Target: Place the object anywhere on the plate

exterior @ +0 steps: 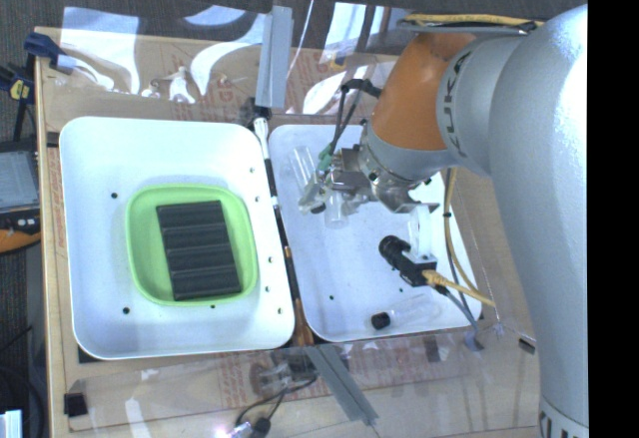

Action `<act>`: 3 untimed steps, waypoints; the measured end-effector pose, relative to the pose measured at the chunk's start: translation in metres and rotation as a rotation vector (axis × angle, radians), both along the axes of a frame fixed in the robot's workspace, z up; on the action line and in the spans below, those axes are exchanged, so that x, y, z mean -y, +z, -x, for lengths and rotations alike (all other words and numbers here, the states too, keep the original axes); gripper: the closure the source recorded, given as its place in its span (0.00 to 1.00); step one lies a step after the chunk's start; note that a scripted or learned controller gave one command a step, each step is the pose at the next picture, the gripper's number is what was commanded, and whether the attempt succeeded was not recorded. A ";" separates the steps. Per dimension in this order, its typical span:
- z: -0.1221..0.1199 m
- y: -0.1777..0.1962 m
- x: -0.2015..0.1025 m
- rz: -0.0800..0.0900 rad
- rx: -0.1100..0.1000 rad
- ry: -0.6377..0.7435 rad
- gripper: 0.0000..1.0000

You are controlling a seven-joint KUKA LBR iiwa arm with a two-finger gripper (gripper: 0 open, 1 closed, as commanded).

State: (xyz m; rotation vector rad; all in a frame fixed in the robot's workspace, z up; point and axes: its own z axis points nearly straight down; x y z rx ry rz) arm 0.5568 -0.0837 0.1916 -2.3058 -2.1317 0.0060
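The pincer [321,189] hangs over the upper left of the right bin [339,311]; whether it is open or closed I cannot tell. The green plate [140,266] sits in the left bin [90,157] with a dark ridged block [200,248] already lying on it, long axis running up and down the view. The plate lies left of the pincer, across the bins' shared wall. A small black piece [380,320] rests near the right bin's lower edge.

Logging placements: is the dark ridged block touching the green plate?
Touching. The camera view shows the dark ridged block lying flat inside the green plate, resting on its floor.
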 end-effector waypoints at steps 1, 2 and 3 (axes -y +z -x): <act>-0.032 0.000 -0.047 -0.002 0.001 0.132 1.00; 0.038 -0.001 -0.153 -0.003 -0.002 0.310 1.00; 0.038 -0.001 -0.153 -0.003 -0.002 0.309 0.00</act>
